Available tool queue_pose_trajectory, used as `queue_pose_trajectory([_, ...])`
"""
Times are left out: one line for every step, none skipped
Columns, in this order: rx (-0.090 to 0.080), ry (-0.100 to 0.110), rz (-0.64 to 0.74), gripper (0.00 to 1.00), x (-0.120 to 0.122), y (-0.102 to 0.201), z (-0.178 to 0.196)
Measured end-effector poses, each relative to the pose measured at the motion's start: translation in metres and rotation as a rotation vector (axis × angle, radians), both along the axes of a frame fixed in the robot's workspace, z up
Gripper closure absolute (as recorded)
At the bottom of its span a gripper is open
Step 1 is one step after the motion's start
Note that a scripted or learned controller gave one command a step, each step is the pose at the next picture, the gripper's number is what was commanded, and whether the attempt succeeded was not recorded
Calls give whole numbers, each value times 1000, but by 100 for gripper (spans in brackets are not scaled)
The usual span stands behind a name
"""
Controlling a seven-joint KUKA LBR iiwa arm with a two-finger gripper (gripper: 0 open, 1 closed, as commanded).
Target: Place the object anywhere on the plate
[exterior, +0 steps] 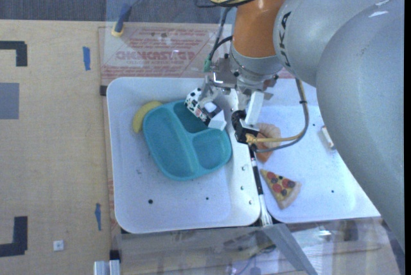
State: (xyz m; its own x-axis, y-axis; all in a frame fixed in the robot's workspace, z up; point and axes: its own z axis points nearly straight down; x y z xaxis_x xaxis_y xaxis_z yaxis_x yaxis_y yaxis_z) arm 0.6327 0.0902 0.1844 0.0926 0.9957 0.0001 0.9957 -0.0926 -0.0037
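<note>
White bins (128, 203) | tool (209, 106) over plate (180, 151) rim | pizza slice (281, 187) well apart

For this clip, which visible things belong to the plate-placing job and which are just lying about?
Job:
- teal divided plate in the left bin
- black-and-white object at the plate's upper edge, beside the gripper

Lying about:
- yellow banana, partly under the plate
- toy pizza slice in the right bin
- pale orange item beside the arm, unclear what it is

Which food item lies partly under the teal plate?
The yellow banana in the left bin; the plate covers part of it, while the pizza slice lies uncovered in the right bin.
</note>
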Motion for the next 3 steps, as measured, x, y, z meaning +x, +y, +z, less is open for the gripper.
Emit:
queue_pose_trajectory([0,0,0,0,0,0,0])
queue_pose_trajectory([0,0,0,0,0,0,0])
queue_pose_trajectory([0,0,0,0,0,0,0])
